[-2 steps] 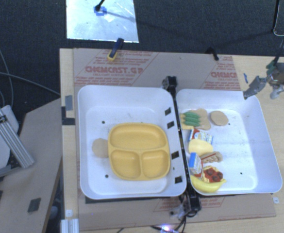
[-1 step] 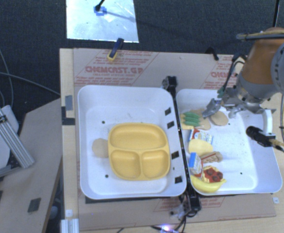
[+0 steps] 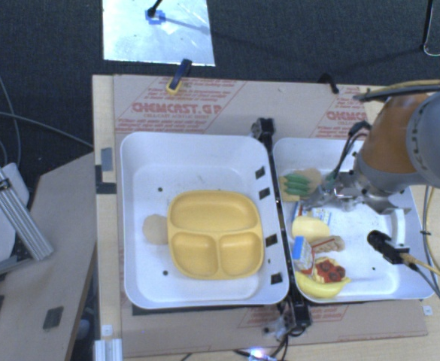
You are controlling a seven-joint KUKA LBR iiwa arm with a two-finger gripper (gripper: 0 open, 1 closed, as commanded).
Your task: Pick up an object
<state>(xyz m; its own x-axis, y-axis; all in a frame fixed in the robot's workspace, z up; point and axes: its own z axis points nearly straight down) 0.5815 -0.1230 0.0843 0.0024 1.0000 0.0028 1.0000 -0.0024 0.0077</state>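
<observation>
The grey two-finger gripper (image 3: 331,192) hangs low in the right shallow white bin (image 3: 370,277) — just beside a green ridged toy (image 3: 301,183) — finger spacing indiscernible.

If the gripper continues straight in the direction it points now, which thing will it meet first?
Probably the green item in the right bin. The gripper points left toward it, and it lies just beyond the tip. Depth is unclear, so the gripper might pass above it.

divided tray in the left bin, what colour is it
Yellow. The divided tray shows clearly in the camera view.
</observation>
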